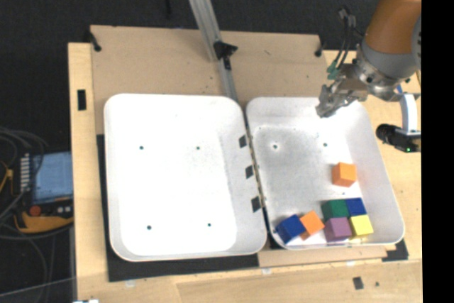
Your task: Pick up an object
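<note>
Gripper: grey two-finger gripper hangs over the back edge of the right bin, nr its far right corner; too small and blurred to tell its state, nothing seen in it.
Arm: grey arm w/ orange band comes in from upper right, wrist angled down-left toward the bin.
Right bin: shallow white plastic bin, floor speckled grey in the middle; holds all the blocks.
Lone block: small orange cube sits alone mid-right of the bin, well apart from the gripper and apart from the cluster.
Cluster: along front wall, L to R: blue cube, second orange cube touching it, purple cube, yellow cube; behind those, dark green cube beside a smaller blue cube.
Left bin: matching white bin, just beside the right one, joined by dark clips.
Bench: tan wooden bench top under both bins.
Pole: grey metal pole slants across the back, ending nr the gap betw bins.
</note>
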`<state>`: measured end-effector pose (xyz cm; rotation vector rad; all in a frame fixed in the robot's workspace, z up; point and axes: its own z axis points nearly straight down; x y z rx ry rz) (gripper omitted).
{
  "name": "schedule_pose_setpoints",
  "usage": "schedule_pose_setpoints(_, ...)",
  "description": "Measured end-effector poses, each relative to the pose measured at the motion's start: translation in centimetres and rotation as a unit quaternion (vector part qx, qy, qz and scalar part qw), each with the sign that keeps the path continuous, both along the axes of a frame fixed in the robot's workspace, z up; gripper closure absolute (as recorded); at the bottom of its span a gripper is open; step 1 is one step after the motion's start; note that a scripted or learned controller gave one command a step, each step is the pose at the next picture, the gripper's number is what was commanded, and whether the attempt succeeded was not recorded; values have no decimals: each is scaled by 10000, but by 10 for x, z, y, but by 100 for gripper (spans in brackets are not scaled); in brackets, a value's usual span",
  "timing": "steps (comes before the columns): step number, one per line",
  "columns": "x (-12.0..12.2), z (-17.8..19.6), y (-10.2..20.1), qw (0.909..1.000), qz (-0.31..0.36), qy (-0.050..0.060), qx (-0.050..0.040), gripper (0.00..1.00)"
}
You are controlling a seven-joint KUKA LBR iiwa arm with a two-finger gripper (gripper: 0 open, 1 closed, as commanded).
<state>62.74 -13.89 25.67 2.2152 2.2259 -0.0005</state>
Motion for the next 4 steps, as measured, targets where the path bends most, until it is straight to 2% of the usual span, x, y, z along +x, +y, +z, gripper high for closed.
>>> schedule_pose_setpoints(2,1,8,115,10000,15,6,15,100)
schedule_pose_setpoints(3,-7,-9,163,10000,3,11,7,100)
schedule_pose_setpoints(4,-14,-6,223,10000,18,6,15,100)
